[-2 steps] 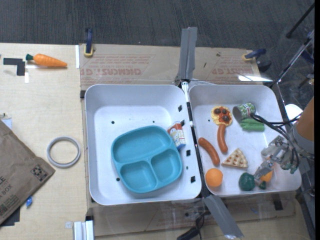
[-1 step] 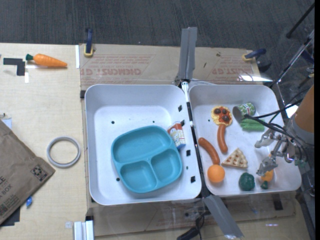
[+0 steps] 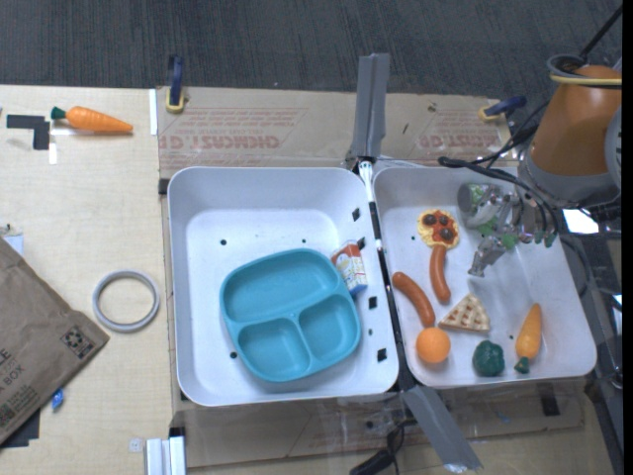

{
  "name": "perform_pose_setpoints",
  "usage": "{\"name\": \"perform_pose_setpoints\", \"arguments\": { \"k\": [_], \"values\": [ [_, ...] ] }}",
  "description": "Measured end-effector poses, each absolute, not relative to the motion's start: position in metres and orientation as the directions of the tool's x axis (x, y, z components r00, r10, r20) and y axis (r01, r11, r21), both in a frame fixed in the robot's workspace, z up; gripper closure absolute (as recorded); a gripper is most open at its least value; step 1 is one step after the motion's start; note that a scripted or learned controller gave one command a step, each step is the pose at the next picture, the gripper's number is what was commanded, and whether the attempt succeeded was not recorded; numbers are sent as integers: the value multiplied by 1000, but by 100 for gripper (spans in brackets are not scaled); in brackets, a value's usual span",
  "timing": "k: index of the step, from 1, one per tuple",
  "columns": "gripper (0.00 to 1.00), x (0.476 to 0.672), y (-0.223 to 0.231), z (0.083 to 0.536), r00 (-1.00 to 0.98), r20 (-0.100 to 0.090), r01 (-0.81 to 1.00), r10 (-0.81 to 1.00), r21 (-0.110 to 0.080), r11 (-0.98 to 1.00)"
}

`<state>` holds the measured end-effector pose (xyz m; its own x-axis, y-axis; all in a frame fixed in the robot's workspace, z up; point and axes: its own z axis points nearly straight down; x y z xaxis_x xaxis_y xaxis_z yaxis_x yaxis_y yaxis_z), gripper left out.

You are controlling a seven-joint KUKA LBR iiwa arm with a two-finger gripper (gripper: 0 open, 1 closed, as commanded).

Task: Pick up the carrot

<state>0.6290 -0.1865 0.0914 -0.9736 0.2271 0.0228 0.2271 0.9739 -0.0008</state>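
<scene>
Landmark: I take the right bin as my reference; all places are given from it
Claw: I see the claw over the bin's middle, toward its far half; whether it is spread or pressed together I cannot tell; nothing visibly between its tips
Carrot: the carrot lies in the bin's near right corner, near and right of the claw, well apart; long axis nearly upright in view, green end nearest me
Arm: the arm enters over the bin's far right corner, wrist angled down and left

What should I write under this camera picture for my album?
Robot pincer hovers in the right bin above the carrot.
</scene>
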Motion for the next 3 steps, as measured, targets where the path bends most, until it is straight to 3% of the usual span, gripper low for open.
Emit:
{"name": "perform_pose_setpoints", "arguments": {
  "k": [1,2,3],
  "values": [
    [0,561,-218,136,-922,-3,387,387,1,922],
    [0,623,-176,160,-955,-6,296,296,1,955],
    [0,644,-155,120,-985,-20,172,172,-2,985]
  ]
}}
